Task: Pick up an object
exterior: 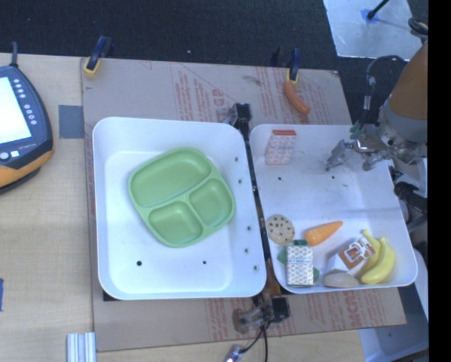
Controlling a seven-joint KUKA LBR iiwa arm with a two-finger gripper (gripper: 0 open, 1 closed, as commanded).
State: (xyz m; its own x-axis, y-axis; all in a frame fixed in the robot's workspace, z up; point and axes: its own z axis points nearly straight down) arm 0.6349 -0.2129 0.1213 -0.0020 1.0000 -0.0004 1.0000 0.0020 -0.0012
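Nearest us, along the right bin's [406,217] front edge, we note a banana [381,262], carrot [323,231] and cookie [280,229]. Our claw [351,157] hangs open and empty at the bin's far right; the carrot lies frontward, its long axis slanting.

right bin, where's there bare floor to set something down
The right bin has bare floor across its middle, between the red-and-white packet at the far left corner and the carrot. The near edge is crowded: cookie, green box, bananas. The gripper hovers far right.
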